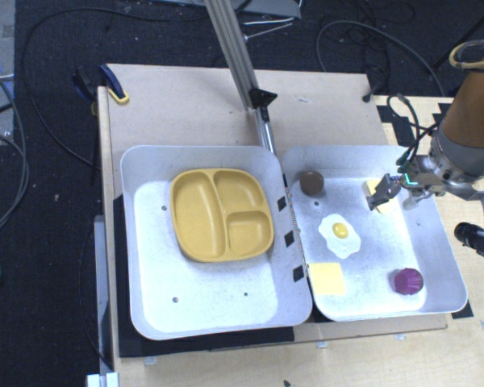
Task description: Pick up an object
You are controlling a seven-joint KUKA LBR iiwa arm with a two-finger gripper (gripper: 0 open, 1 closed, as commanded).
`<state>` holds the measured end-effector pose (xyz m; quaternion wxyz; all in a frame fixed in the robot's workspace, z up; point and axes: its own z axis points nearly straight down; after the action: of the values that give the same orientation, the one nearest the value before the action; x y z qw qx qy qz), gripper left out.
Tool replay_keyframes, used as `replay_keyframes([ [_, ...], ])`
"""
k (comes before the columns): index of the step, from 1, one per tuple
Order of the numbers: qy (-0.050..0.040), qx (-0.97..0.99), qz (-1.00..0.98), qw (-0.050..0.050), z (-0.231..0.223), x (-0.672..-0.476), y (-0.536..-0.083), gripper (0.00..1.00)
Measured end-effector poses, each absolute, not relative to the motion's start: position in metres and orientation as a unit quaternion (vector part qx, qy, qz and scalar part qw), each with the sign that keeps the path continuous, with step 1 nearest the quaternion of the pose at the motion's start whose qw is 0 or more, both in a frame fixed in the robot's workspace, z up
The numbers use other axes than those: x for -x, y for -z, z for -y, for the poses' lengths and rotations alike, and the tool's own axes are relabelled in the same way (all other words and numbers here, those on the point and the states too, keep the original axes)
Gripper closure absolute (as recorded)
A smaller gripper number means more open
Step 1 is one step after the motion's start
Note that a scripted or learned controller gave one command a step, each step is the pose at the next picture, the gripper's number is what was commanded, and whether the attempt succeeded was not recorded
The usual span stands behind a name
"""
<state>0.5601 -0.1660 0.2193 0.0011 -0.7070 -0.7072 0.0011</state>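
Below us, two shallow white bins sit side by side on the bench. The left bin (145, 297) holds a yellow divided plate (223, 214) with three compartments, lying flat near the bin's middle.

The right bin (436, 248) holds the loose things we could pick from. A small brown round object (311, 183) sits at its far left corner. Near the middle lies a toy fried egg (340, 235), white with a yellow yolk. Nearer to us and slightly left of the egg, a flat yellow square, like a cheese slice (327, 278), lies on the bin floor. A purple round object (408, 280) rests in the near right part of the bin, well apart from the egg. A small yellow piece (375, 188) shows at the far side, partly hidden by the gripper.

Our arm (468, 135) reaches in from the right, its orange band above the grey wrist. The gripper (385, 192) hangs over the far right part of the right bin, just beside the small yellow piece. We cannot tell how the claw stands, whether wide, narrow or closed on anything; the view is too small and cluttered there.

A grey metal pole (234, 47) slants across the far side of the bench, ending between the two bins.
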Motion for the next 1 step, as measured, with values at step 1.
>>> replay_keyframes([
  [1,-0.0002,0.707,0.707,0.000,0.1660,-0.5609,-0.2206,0.00],
])
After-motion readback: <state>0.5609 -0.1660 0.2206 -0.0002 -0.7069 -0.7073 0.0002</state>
